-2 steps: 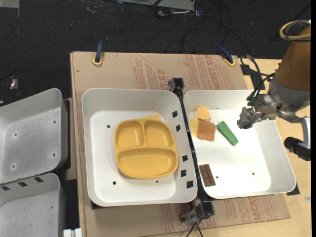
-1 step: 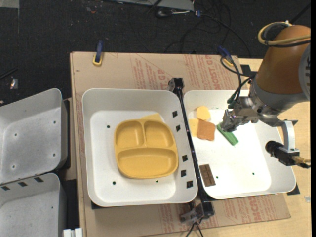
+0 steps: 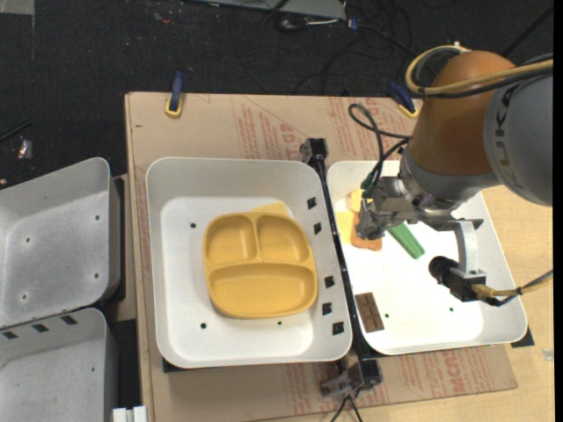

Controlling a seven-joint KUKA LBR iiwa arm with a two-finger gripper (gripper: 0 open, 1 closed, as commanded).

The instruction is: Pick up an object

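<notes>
a: what is close to us?

b: a small brown block [image 3: 367, 311] lies flat in the right bin [image 3: 493, 323], near its front left corner. its long side runs front to back.

a: and the left bin [image 3: 176, 323]?

b: a yellow tray [image 3: 260, 265] with three parts lies flat in the middle of it.

a: what is farther back in the right bin?

b: a green stick [image 3: 408, 239] lies flat. it points from back left to front right. just left of it is an orange thing [image 3: 367, 241], and a bit of yellow thing [image 3: 355, 202] behind that.

a: where is the gripper [image 3: 373, 221]?

b: it hangs right over the orange thing, down low by the left wall of the right bin. i cannot tell if it is open or closed, or if it touches anything. the arm [image 3: 466, 130] covers the back of that bin.

a: and the table [image 3: 229, 130]?

b: brown board under both bins, with a blue and yellow clamp [image 3: 175, 96] at its back edge.
</notes>
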